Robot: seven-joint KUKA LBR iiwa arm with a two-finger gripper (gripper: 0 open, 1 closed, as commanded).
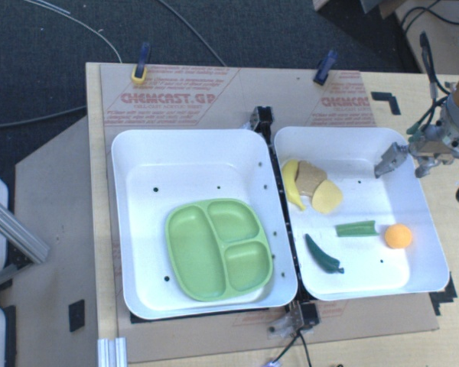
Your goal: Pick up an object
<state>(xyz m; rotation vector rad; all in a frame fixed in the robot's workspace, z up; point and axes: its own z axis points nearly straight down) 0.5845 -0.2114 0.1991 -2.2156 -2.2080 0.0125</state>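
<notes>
Gripper (408,164) wide open, empty, above right bin (436,228)

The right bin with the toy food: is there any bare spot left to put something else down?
Yes. The right bin has bare floor along its far side, between the gripper and the yellow pieces, and in its near right corner below the orange ball. It is crowded from the yellow pieces to the green items.

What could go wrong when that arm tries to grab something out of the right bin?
The banana, the tan piece and the yellow round piece lie bunched together, so a grab there may catch two things or push them apart. The orange ball looks round and could roll away. The gripper hangs close to the right bin's rim and could bump it.
</notes>
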